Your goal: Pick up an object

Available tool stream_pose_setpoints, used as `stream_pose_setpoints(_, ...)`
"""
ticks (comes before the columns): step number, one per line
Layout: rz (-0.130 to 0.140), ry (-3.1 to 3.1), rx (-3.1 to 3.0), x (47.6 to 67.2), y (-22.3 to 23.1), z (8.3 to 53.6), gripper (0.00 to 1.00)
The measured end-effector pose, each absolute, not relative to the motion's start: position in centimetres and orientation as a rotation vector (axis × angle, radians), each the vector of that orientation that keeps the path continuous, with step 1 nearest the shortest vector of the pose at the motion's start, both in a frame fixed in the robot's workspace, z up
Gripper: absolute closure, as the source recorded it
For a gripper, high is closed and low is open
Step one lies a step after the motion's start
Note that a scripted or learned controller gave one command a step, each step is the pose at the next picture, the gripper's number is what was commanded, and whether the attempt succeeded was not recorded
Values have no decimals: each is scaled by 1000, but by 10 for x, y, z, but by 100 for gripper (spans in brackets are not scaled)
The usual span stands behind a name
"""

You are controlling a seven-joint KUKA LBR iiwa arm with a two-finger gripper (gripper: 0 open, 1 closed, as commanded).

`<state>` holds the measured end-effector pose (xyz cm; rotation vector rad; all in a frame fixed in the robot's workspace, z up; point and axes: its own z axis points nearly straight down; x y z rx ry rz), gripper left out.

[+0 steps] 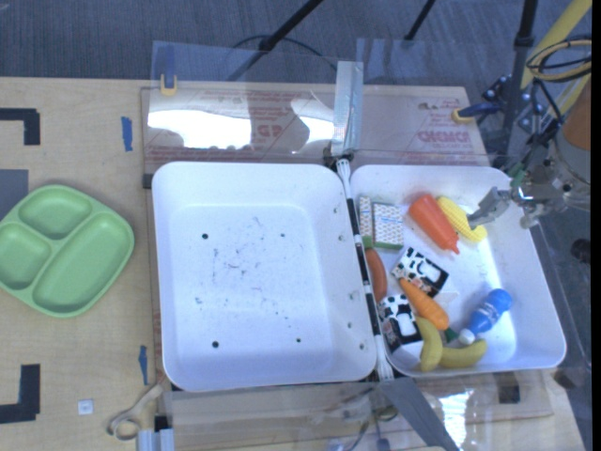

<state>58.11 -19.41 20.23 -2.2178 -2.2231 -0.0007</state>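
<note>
Corn cob (457, 218) is lying in the right bin (535, 280), just beside the gripper (512, 200) hovering at the bin's right rim; finger spread is impossible to tell, nothing visibly held. Left bin (254, 261) is sitting alongside on the wooden bench (84, 101), a green divided plate (62, 249) resting further left.

Green divided plate (64, 249) (three compartments) on bench (75, 383) — left of bins.

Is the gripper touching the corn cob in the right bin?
Cannot tell. In the camera view the gripper tip overlaps the corn cob end; no gap shows, but contact is unclear from above.
</note>
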Motion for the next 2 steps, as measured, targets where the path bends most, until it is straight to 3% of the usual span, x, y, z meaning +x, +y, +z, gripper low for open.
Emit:
stream_pose_setpoints(1, 0, -1981, -2435, 516, -184, 124, 0)
stream_pose_setpoints(2, -1, -2158, -2285, 603, -187, 176, 0)
